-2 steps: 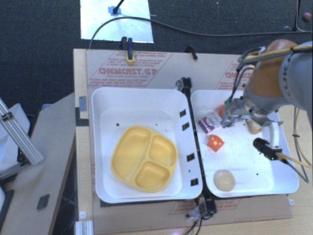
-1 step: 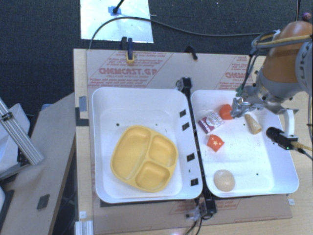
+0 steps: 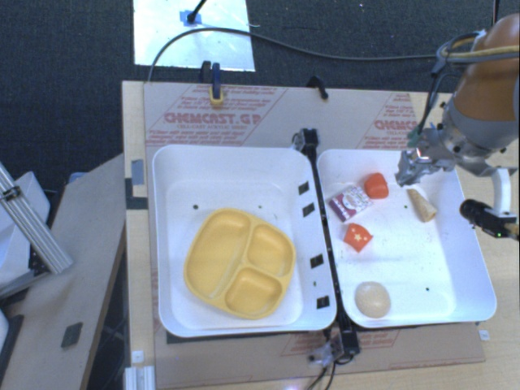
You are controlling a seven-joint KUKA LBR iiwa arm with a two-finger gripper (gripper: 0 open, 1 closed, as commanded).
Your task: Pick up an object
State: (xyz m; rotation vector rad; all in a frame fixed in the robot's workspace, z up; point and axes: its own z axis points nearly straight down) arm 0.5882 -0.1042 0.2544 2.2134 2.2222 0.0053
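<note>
The right bin [image 3: 455, 299] holds several small objects: an orange-red round piece [image 3: 375, 186], a pink and white packet [image 3: 349, 201], a red wedge [image 3: 357, 236], a tan cone-shaped piece [image 3: 422, 205] and a pale round ball [image 3: 373, 299]. My gripper [image 3: 414, 169] hangs over the bin's far right part, just above the tan piece and to the right of the orange-red piece. Nothing shows between its fingertips.
The left bin [image 3: 187, 169] holds a yellow divided tray [image 3: 240, 262]. A black divider with clips [image 3: 321, 234] runs between the bins. Cables [image 3: 341, 51] cross the dark floor behind the bench. The arm's grey and orange body [image 3: 487, 80] fills the upper right.
</note>
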